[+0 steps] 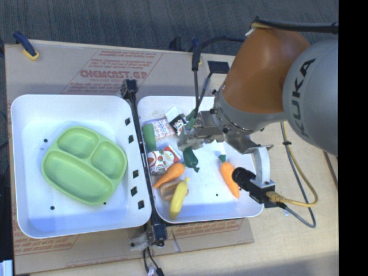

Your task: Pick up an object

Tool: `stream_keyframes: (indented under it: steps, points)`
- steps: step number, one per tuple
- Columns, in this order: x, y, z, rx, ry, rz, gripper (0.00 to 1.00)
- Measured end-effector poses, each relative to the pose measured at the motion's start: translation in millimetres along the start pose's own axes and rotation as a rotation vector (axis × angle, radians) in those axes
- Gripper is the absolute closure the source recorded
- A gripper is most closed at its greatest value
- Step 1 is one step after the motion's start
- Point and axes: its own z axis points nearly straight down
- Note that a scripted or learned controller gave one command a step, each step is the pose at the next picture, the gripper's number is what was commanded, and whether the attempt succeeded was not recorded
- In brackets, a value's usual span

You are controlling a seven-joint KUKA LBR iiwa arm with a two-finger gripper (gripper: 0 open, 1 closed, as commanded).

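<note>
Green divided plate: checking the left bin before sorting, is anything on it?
Empty: the green divided plastic plate shows three bare compartments.

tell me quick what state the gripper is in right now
Two-finger gripper: cannot be told; it sits low in the right white bin, above a dark green piece.

A pale green divided plate [84, 164] sits in a white bin [23, 211]; two orange carrots [230, 178], one yellow banana [179, 198].

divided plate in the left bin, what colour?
Light green divided plate, clearest in the camera view.
</note>
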Motion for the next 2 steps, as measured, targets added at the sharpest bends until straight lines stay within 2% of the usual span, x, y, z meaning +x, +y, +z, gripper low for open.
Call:
stream_keyframes:
  steps: [2]
  points:
    - [0.2, 3.5, -21.2, -0.014, -0.002, -0.017, 1.0]
